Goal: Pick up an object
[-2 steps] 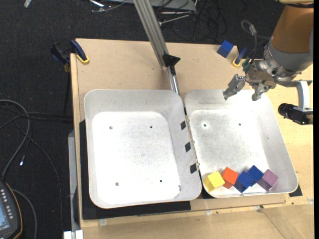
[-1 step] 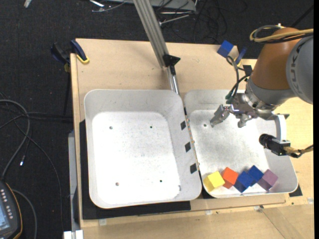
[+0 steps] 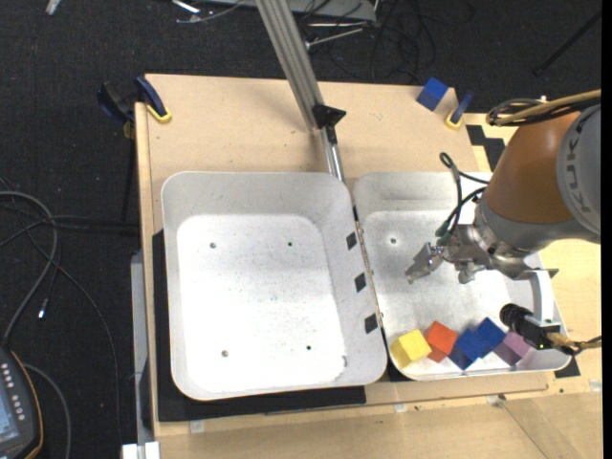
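Over the right bin (image 3: 402,187), about midway between its far and near walls, the gripper (image 3: 442,272) hangs above bare white floor. Its two fingers look spread apart with nothing between them.

Everything to pick lies on the near side of it. Four small blocks crowd against the bin's near wall in a row that runs left to right: a yellow block (image 3: 411,348), an orange block (image 3: 441,338), a blue block (image 3: 479,341) and a purple block (image 3: 513,348). The orange block sits almost straight toward the near wall from the gripper. The yellow one is a little to its left, and the blue and purple ones are off to the right, under the arm's wrist. Neighbours in the row appear to touch or nearly touch.

My judgement is that the coming move is a short travel toward the near wall, then a descent. The tight row and the wall just behind it leave little room for a finger on either side, so the yellow block at the open left end looks the easiest target.
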Robot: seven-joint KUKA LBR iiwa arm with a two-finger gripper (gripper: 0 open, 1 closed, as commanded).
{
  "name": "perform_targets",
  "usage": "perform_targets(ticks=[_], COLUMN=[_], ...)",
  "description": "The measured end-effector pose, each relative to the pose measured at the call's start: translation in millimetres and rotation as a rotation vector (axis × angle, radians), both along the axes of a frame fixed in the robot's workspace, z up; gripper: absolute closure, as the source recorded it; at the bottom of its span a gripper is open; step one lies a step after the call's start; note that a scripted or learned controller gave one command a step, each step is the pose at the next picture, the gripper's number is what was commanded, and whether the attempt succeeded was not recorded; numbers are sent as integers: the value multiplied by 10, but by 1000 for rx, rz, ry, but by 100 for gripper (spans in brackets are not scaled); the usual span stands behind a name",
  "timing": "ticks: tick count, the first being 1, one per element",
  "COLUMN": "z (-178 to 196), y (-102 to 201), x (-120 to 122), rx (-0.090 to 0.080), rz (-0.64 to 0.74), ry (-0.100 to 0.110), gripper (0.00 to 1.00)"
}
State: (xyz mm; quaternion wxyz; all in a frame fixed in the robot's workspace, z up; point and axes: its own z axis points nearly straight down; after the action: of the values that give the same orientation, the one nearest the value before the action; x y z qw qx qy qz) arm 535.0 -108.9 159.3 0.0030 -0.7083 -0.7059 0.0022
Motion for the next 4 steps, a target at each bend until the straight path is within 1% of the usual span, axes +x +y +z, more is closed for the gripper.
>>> perform_targets(ticks=[1,2,3,4], z=[-673,-631,-634,-644], y=[-258,-773,-361,112], x=[443,833,1069,587], rx=[-3,-5,0,2], rz=[2,0,10,8], ry=[-9,-12,-11,-3], gripper=[0,0,0,0])
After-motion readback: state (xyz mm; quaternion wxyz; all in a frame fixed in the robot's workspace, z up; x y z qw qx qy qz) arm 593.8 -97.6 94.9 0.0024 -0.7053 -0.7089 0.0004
